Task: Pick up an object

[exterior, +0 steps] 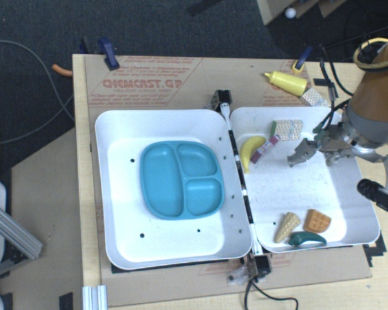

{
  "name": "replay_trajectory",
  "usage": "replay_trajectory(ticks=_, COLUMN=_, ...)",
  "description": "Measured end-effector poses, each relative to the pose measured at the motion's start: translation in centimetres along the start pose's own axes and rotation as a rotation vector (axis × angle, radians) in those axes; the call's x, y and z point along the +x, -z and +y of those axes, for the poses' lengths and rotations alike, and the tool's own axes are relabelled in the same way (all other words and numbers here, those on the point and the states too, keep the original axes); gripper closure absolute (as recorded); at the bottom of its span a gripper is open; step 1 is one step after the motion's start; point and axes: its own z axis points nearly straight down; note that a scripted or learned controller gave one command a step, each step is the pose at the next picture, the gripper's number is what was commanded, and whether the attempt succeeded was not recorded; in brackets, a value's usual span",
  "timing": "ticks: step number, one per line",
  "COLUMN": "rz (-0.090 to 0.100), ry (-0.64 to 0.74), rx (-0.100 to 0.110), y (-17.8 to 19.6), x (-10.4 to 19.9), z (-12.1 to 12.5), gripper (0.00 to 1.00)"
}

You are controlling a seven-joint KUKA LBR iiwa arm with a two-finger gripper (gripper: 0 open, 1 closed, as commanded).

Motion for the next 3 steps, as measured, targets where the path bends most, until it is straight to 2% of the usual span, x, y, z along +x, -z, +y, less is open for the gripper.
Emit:
replay_trajectory(ticks=1, rz=-0.001, ry=-0.001, rx=-0.001, y=-10.2, x=3.9, z=5.4, gripper=0.0)
replay_trajectory(ticks=2, rz=0.001, ry=0.004, rx=0.034, y=-10.9, x=3.7, z=11.7, gripper=0.0)
replay_trajectory(ticks=3, rz=-0.001, ry=0.004, rx=0.03, y=-9.8, x=3.7, z=11.8, gripper=1.0)
